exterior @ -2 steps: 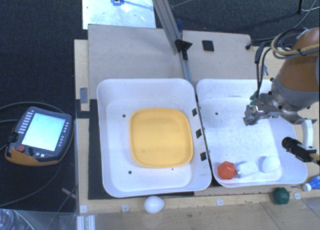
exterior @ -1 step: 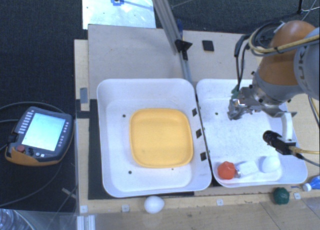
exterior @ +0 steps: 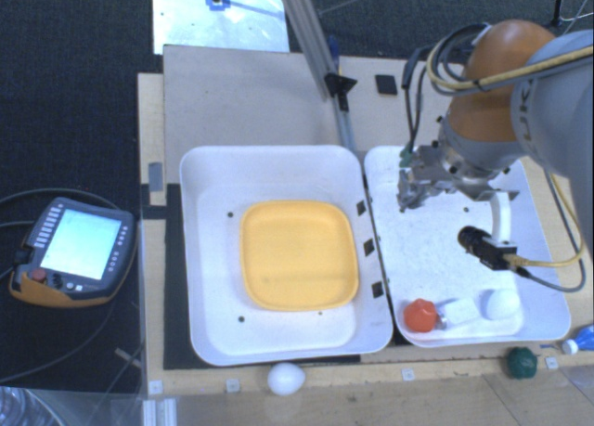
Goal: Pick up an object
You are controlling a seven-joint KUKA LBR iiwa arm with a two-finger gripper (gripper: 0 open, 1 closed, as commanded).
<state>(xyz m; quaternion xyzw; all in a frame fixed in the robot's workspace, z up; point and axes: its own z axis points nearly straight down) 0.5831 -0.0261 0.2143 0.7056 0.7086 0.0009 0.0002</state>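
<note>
Yellow plate lies flat in the middle of the left bin. In the right bin, a red ball, a small white piece and a white ball sit in a row along the near edge. The gripper hangs over that bin's far left corner, well apart from them; whether it is apart or together I cannot tell. Another white ball and a green ball rest on the tabletop.
</note>
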